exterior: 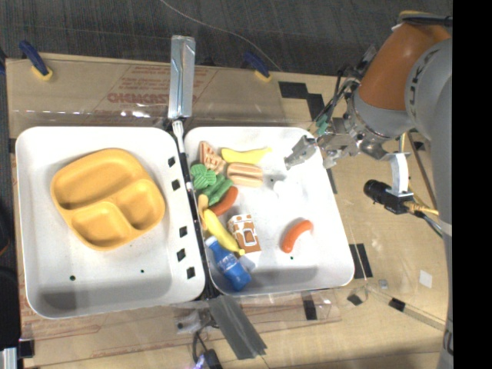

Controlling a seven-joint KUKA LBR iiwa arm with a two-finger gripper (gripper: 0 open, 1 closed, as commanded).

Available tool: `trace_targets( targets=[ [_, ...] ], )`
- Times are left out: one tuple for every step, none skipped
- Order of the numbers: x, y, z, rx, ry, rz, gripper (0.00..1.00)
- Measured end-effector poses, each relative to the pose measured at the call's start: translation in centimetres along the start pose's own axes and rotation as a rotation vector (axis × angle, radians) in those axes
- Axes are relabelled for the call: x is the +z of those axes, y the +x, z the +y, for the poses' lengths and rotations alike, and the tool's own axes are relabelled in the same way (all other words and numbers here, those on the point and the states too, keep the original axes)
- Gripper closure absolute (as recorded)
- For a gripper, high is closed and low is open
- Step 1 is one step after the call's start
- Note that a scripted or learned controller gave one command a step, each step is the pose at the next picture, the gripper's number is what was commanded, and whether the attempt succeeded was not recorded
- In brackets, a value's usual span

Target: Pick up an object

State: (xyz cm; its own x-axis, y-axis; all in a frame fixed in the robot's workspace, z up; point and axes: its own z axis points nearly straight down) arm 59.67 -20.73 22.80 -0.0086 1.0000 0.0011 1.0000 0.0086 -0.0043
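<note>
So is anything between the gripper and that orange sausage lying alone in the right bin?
Nothing visible. The gripper is at the right bin's upper right, and only bare white floor lies between it and the orange sausage.

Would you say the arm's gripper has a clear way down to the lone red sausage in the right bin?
Probably yes: the red sausage lies apart on bare floor of the right bin, with the gripper poised above the bin's far edge.
</note>
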Motion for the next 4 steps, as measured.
trace_targets(
  targets=[
    [9.9,3.3,-3.1,0.306,0.005,0.002,0.00],
    [13.7,6.4,-4.1,0.694,0.000,0.002,0.00],
    [13.9,11.6,-5.5,1.057,0.009,0.002,0.00],
    [13.4,9.6,-2.8,1.372,0.001,0.001,0.00]
  ],
)
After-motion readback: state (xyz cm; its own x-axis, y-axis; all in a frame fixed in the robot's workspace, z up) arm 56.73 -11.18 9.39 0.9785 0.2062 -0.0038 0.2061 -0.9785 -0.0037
